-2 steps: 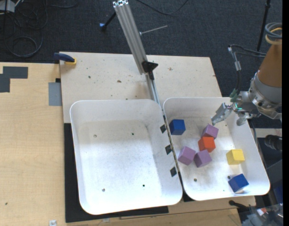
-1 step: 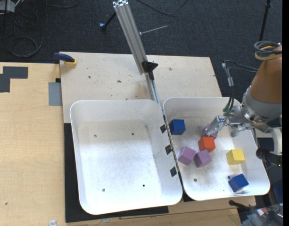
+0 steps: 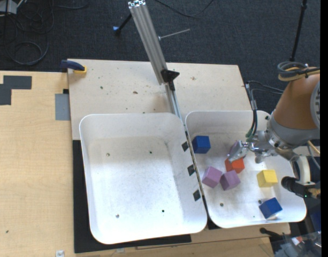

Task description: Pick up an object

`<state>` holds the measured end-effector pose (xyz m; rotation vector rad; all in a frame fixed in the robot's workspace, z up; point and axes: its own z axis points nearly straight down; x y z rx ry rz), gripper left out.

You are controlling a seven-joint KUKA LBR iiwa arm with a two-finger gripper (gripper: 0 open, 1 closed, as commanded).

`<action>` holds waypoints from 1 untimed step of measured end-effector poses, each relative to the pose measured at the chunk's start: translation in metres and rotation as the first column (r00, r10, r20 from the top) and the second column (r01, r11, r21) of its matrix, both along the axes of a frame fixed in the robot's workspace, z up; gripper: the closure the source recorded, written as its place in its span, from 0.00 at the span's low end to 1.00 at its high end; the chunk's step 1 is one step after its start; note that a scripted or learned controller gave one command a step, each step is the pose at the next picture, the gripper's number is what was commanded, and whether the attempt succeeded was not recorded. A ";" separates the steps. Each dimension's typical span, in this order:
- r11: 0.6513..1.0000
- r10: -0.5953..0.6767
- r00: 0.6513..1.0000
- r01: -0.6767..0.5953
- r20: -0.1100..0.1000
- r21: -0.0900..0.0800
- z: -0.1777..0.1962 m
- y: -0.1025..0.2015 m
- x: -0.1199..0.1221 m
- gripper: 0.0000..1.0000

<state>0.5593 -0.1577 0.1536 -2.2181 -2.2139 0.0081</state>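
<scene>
Dark carpet w/ cables behind the desk (image 3: 126, 84), two white bins on it. Tool (image 3: 237, 153) sits right over the orange cube (image 3: 236, 165) in the right bin (image 3: 228, 221), purple cubes (image 3: 220, 178) just beside it. Can't tell if it's open or closed tbh. Cube looks light, stiff, prob foam; grab opposite flat faces.

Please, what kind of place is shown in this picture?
Probably a robotics lab test bench: a robot arm reaches over two white bins, toy blocks such as the orange block lie inside, and cables trail on the dark floor.
</scene>
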 end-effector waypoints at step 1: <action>1.000 0.000 1.000 0.000 0.006 -0.001 -0.061 0.005 -0.002 0.00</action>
